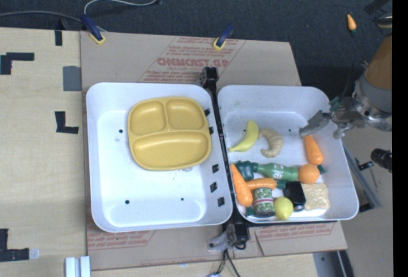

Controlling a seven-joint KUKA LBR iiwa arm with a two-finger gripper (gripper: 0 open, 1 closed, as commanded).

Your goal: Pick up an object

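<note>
The right bin [280, 94] holds several toy foods: a yellow banana [247, 135], a beige pastry [271, 142], an orange carrot [312, 149], a round orange [308, 174], a green bottle [275, 171], a second carrot [241, 185], a small can [262, 200], a lemon [283, 207] and a beige block [317, 196]. My gripper [326, 124] hangs at that bin's right rim, just above the carrot by the right wall. Its two fingers are spread apart with nothing between them.
The left bin [105, 161] holds a yellow divided plate [169, 132]. Black clips [209, 75] sit along the seam between the bins. Cardboard lies under both bins, with a cable at the upper left.
</note>
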